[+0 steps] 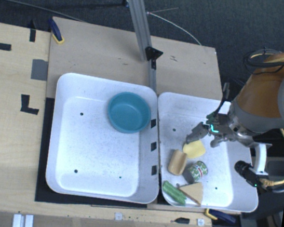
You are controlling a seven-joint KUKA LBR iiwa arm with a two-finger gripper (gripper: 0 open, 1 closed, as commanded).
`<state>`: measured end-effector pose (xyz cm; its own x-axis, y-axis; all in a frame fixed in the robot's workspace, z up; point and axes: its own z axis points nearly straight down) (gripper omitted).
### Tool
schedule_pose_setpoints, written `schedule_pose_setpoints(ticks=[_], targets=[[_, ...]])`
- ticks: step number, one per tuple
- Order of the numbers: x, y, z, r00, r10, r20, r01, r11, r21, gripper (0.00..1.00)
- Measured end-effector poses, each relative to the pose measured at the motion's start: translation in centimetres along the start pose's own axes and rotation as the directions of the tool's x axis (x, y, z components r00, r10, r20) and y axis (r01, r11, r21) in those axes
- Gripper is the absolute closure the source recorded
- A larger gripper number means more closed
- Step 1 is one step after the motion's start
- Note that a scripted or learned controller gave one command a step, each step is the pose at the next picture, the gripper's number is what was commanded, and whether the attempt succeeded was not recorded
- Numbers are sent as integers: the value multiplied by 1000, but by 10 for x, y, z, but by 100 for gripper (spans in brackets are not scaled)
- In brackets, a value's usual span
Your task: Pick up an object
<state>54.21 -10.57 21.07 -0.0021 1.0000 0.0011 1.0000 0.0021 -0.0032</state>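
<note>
Nearest the camera, along the near edge of the right bin [224,198], sit a green cucumber-like piece [173,192] and a tan wedge [193,192] just beside it to the right. Going by size, the left bin [73,153] is the biggest thing on the bench and carries a blue bowl [128,112] toward its far side; the right bin is narrower and crowded with small items in its near half. Above that bin the grey and orange arm [263,98] reaches in from the right, and its gripper [207,137] hangs over the bin's middle with its two dark fingers spread apart and nothing between them. Just on the near-left side of the jaws lies a yellow piece [194,149], soft-looking and lumpy, a rounded wedge whose long axis runs from near-left to far-right; its far end sits directly under the left finger. It is likely the target, being the closest item to the jaws. Nearer than it stand a tan cylinder [177,162] and, touching or almost touching that, a small dark round can [197,171]. A descent shifted slightly near-left would probably straddle the yellow piece.
</note>
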Motion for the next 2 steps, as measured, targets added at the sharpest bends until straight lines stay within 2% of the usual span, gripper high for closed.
schedule_pose_setpoints(ticks=[1,2], targets=[[0,0,0,1000,0,0,0,1000,-1,0],[-3,0,44,1000,2,1,-2,1000,3,0]])
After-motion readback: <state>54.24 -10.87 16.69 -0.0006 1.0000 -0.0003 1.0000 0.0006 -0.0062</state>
